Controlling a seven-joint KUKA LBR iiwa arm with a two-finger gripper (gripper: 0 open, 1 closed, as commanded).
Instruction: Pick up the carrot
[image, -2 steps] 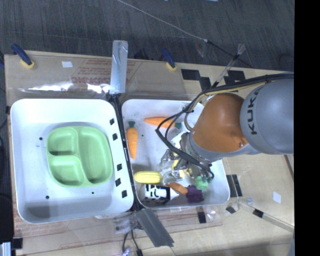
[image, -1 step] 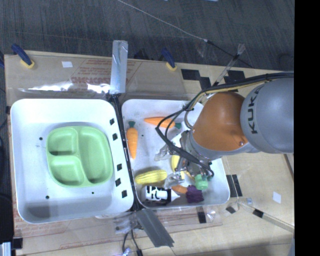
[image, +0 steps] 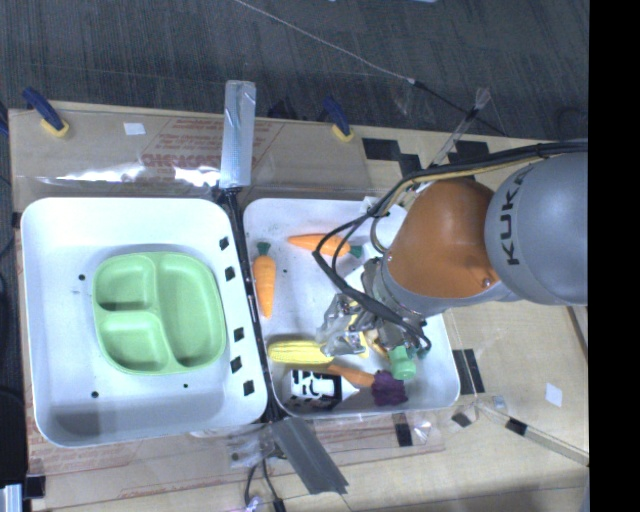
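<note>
Carrot (image: 264, 283) lengthwise against the left wall of the right bin (image: 300, 300), leafy end toward the far side, just beyond the corn (image: 300, 351). Found the pincer (image: 345, 330) low over the clutter beside the corn, near the carrot but not touching it; could not tell whether spread or closed. Judged two risks: snagging the corn or another orange piece (image: 310, 241) instead, and scraping the wall for want of room on the carrot's left.
</note>
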